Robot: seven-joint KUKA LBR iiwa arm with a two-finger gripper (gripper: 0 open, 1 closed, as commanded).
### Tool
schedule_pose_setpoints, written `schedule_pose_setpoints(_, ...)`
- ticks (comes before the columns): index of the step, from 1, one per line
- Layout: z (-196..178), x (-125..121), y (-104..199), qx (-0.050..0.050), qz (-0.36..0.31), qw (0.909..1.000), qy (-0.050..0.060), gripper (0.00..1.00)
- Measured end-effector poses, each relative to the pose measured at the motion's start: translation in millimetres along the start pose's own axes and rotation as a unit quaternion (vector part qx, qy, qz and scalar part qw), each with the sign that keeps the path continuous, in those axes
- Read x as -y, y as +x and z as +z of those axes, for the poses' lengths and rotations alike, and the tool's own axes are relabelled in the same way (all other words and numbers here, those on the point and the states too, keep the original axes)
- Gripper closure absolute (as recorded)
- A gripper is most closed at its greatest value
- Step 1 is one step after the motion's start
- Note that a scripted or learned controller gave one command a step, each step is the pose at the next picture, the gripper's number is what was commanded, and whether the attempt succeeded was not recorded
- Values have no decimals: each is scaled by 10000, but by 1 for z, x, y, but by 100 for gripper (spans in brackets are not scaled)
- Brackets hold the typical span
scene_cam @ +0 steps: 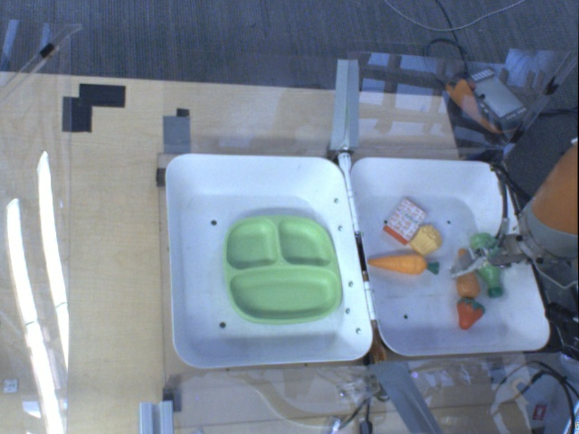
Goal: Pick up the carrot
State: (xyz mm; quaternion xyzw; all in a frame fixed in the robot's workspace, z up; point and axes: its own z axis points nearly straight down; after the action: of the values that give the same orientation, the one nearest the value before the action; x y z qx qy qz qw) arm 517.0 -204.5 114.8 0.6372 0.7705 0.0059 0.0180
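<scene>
Orange and tapered, the plastic carrot with a small green top point(399, 264) lies on its side on the floor of the shallow white right-hand bin point(425, 333), close to that bin's left wall. Just above the carrot sit a red-and-white checked block point(404, 218) and a yellow lump point(426, 239). Well to the carrot's right, the two-finger gripper point(478, 262) hangs over a cluster of green, orange and red toy vegetables point(474, 287); whether it is open or closed, I cannot tell. Left of the carrot, beyond the wall, a green divided plastic plate point(281, 269) rests in the shallow white left-hand bin point(194, 242).
</scene>
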Motion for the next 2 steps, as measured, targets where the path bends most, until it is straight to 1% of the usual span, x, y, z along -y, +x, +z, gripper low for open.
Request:
schedule_pose_setpoints(1,8,-14,-1,49,-683,9976,-42,0)
schedule_pose_setpoints(2,-5,-20,-1,79,-695,9975,-116,100)
